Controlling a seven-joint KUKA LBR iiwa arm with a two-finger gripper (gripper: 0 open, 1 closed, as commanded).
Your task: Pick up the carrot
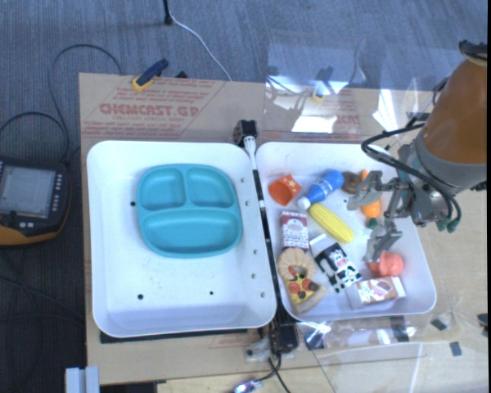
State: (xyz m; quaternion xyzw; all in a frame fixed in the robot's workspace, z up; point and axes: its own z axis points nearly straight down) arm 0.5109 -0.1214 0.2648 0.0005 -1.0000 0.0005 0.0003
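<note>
claw (376, 211): mine, hanging over the right bin (430, 289), can't tell its state
carrot (371, 210): orange bit under me, probably
corn (331, 222): at 9 o'clock, close enough to crowd the grab

Tray (188, 211) in the left white bin (114, 293) was turquoise. Right bin (421, 297) was a mess of colour: yellow corn (331, 222), blue-and-white bottle (322, 187), orange cup (283, 189), black-and-white cow-print carton (335, 265), red tomato-ish thing (387, 264).
</note>
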